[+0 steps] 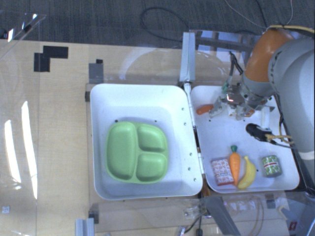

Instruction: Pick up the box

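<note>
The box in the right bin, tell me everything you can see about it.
The box is a small flat carton, red and orange with a pale printed face, likely cardboard. It lies flat on the floor of the right bin, near its front left corner, long side running roughly front to back. The carrot lies right beside it on its right, seemingly touching. The gripper is apart from it, toward the bin's back.

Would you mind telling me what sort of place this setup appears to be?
Probably a robotics lab bench for pick-and-place trials: two white bins fixed side by side, toy food such as a carrot and banana beside a small box, and loose cables on carpet.
</note>
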